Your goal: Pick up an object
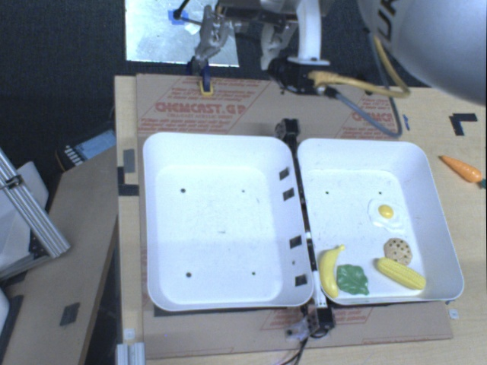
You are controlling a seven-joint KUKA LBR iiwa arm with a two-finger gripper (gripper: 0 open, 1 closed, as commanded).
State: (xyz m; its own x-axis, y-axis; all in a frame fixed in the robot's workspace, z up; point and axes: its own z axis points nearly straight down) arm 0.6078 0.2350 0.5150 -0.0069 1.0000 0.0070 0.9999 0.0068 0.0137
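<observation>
The right bin (pixel 434 204) holds several toy foods near its front. A fried egg (pixel 386 212) lies toward the right wall, with a brown cookie (pixel 397 250) just in front of it. A yellow corn cob (pixel 401 274) rests at the front right. A banana (pixel 329 271) lies along the left wall, touching a green leafy piece (pixel 352 279). My gripper (pixel 240 46) hangs high above the bench's far edge, behind both bins and away from every object. Its two fingers (pixel 207 44) stand apart with nothing between them.
The left bin (pixel 149 204) sits beside the right one, joined by a black clip strip (pixel 298 211). An orange carrot (pixel 462 169) lies on the bench outside the right bin. Cables (pixel 365 101) trail behind the bins. Metal framing (pixel 30 211) stands at the left.
</observation>
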